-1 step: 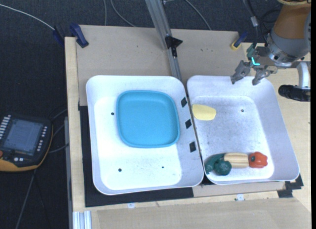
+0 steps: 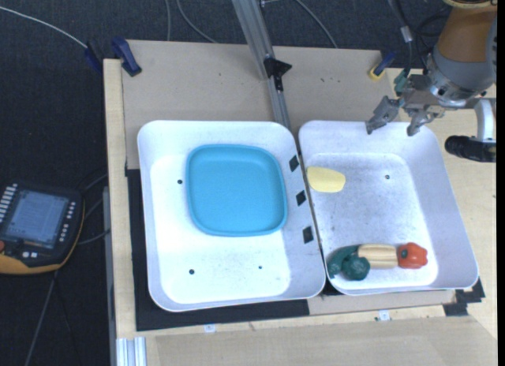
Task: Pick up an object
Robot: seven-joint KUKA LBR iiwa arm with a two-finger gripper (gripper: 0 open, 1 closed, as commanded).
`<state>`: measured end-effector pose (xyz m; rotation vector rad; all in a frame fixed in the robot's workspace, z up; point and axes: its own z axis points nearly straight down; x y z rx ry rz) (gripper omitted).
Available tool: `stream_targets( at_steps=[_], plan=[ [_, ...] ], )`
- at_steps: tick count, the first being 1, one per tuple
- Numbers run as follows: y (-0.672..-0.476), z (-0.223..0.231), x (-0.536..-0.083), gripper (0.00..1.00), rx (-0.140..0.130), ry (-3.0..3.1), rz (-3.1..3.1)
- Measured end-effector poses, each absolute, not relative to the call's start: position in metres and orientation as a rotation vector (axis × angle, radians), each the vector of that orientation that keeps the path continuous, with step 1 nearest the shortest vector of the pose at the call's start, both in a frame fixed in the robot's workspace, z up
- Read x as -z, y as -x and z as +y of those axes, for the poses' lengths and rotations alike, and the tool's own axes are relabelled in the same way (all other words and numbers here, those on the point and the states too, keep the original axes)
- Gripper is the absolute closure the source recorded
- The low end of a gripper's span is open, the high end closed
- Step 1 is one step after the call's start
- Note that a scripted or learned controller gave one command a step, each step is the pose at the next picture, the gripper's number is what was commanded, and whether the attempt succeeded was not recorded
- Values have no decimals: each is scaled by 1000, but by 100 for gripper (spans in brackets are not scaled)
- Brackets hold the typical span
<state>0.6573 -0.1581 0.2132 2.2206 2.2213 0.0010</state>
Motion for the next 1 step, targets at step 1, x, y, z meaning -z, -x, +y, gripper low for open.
stream_targets(
  at_steps=[1],
  plan=[
    [-654, -154, -170, 0, 3, -2223, 2224]
  ],
)
